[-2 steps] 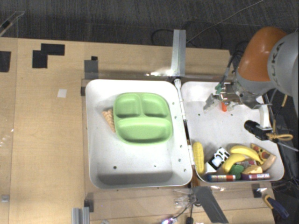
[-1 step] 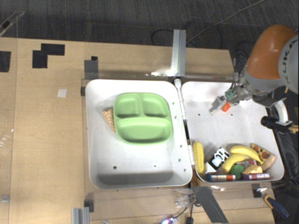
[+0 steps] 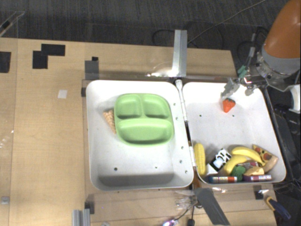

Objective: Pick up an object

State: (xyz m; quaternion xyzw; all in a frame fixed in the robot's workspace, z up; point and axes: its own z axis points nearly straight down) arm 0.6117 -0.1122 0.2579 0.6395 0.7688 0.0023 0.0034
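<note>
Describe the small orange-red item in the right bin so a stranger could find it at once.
Start at the right bin, the one without the green tray. Near its far edge, just below the gripper, lies a small orange-red piece with a green tip. It sits alone on bare white floor, well apart from the pile with the bananas in the near corner.
</note>
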